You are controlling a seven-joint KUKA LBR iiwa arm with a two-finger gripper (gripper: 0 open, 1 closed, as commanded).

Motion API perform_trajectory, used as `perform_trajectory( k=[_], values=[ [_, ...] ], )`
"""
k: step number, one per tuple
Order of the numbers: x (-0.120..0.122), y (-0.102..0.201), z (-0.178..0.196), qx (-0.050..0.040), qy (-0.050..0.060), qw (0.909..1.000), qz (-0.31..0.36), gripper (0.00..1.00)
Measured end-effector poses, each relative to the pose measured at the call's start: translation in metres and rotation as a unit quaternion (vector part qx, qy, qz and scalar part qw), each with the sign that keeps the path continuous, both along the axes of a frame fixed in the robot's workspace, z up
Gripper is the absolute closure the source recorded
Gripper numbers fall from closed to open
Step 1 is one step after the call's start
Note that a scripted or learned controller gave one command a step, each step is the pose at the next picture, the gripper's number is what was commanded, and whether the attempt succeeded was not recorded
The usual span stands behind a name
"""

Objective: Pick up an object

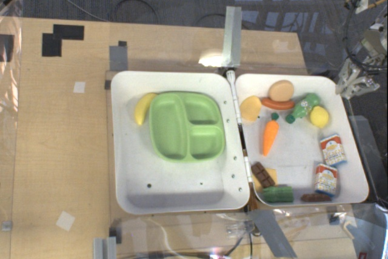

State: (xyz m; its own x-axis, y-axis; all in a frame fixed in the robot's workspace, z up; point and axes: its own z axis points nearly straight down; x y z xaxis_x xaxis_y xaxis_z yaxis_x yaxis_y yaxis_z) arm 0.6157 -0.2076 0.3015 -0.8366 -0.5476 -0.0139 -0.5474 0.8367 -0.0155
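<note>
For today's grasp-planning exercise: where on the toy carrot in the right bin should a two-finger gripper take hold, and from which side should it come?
Probably the carrot's thick orange upper body, just below the green top, from straight above. It lies flat, nearly lengthwise up the view, with bare bin floor on both long sides, so fingers could close across its width. The tip tapers and may slip. The gripper sits off the bin's upper right corner.

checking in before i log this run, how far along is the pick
Nothing looks done yet. The tool sits at the right edge, outside the right bin, with nothing seen in it. The carrot, lemon, egg and two small cartons all lie in the right bin; the green tray and banana lie in the left. Reaching in, grasping and lifting are all left.
</note>
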Motion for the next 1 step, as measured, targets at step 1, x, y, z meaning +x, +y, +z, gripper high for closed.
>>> perform_trajectory(
  k=[1],
  values=[
    [-0.0662, 0.0509, -0.1390, 0.0054, 0.011, 0.9959, -0.090, 1.00]
  ],
)
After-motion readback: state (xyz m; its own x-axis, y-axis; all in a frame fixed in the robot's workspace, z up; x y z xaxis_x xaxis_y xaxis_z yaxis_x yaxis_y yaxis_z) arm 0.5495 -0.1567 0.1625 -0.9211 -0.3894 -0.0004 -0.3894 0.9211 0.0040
